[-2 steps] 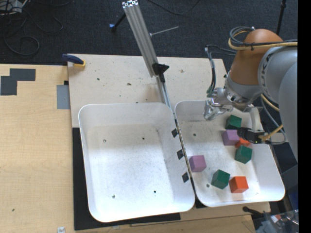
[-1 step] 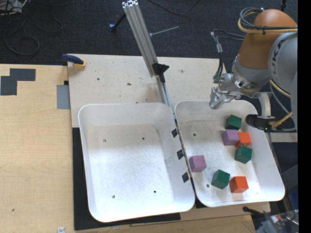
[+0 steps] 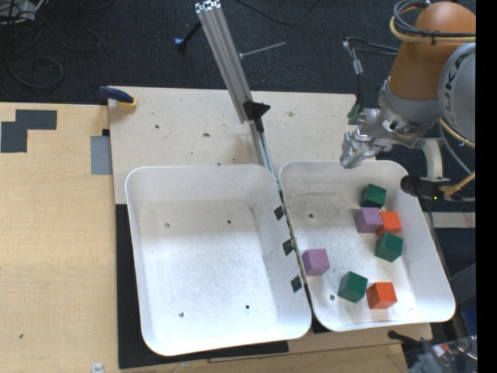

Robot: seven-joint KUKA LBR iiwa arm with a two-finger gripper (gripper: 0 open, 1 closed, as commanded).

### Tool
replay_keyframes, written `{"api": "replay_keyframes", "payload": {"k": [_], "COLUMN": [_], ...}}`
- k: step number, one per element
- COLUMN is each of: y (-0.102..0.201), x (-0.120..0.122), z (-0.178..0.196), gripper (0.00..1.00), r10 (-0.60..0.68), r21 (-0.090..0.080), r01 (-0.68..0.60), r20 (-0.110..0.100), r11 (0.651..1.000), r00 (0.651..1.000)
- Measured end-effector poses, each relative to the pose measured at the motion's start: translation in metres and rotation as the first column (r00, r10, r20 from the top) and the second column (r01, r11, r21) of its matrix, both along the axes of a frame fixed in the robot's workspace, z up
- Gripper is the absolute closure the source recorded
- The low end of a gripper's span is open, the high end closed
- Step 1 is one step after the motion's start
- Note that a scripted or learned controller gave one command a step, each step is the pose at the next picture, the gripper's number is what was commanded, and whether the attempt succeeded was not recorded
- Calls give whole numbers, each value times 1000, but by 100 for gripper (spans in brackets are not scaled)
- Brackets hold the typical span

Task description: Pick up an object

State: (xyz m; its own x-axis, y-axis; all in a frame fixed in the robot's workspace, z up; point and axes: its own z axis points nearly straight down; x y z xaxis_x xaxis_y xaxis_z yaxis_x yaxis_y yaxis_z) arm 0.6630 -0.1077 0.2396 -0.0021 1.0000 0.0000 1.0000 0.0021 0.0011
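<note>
no text, label, brand or number can be read on anything in this view.

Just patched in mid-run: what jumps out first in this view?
The cluster of coloured cubes in the right bin: three green, two purple, two orange, with a purple cube alone near the divider. The grey-and-orange arm reaches in from the right, its gripper hovering over that bin's far edge, above and apart from the cubes. A slanted metal pole crosses the bench behind the bins.
</note>
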Motion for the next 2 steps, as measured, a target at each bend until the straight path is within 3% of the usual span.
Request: {"api": "replay_keyframes", "payload": {"k": [2], "y": [94], "x": [-6], "z": [-11], "gripper": [100], "r10": [2], "r21": [2], "r01": [-2], "r20": [-6], "r11": [1000], "r00": [1000]}}
